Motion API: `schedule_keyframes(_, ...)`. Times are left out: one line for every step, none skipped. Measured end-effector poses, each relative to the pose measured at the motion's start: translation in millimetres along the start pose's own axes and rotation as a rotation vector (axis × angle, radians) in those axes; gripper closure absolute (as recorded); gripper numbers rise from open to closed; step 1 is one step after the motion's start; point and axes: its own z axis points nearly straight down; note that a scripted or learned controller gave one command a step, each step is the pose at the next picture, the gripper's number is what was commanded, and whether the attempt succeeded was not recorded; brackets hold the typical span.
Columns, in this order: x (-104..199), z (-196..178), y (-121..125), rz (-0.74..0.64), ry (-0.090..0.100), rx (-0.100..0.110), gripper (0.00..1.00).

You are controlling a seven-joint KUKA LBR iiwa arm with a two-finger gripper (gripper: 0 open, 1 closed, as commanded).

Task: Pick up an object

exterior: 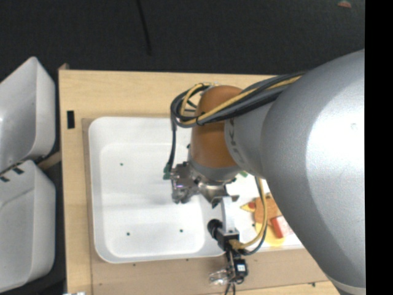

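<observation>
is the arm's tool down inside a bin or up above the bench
Down inside: the tool sits low over the floor of the left white bin, within its walls. Its fingers are hidden under the wrist.

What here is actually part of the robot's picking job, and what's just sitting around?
Part of the job:
- grey arm with orange band
- its gripper, low in the white bin
- shallow white plastic bin
- orange and red objects, partly hidden beside the arm

Just lying about:
- pale wooden bench
- white moulded containers at left
</observation>
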Motion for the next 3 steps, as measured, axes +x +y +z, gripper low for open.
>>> schedule_keyframes(-11.3,29.7,-18.7,0.009,-0.002,-0.013,1.00)
schedule_keyframes(22.6,-225.5,20.5,0.003,0.002,-0.035,1.00)
schedule_keyframes(54.5,-173.9,32.0,0.005,-0.004,-0.014,1.00)
